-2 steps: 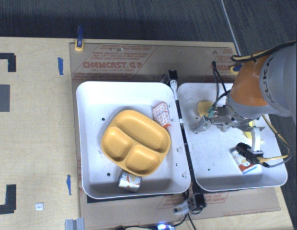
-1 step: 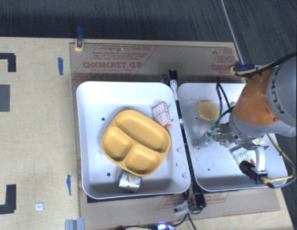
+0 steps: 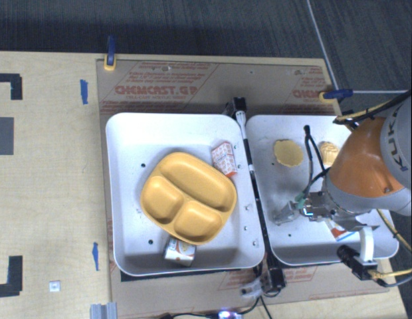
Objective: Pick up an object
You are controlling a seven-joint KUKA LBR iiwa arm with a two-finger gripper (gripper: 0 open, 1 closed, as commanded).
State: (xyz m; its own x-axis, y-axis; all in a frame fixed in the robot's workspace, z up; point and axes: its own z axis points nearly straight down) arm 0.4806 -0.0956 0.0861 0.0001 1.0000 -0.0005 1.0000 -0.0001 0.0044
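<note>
Grey metal fingers of the gripper [image 3: 289, 212] sit low in the right bin [image 3: 269, 178], near its left wall, their tips over the bare white floor. Whether they stand apart or together cannot be told from this angle, and nothing can be seen between them.

Taking the right bin as reference: a round tan disc [image 3: 288, 153] lies on the floor toward the far wall, apart from the gripper. A second tan piece [image 3: 327, 153] lies just to the right of the disc, partly hidden by the arm [image 3: 365, 168]. A small red and white item [image 3: 340, 232] shows under the wrist, toward the near wall; what it is cannot be told. The arm's orange band covers the bin's right part, and a black cable runs from it toward the wrist.

Left of the right bin, touching it along a shared edge, stands the left bin [image 3: 119, 178]. A yellow three-compartment tray [image 3: 187, 195] lies at its middle. A red and white packet [image 3: 223, 157] lies at the tray's far right edge, and a small crumpled packet [image 3: 179, 252] at its near edge, partly under the tray.
</note>
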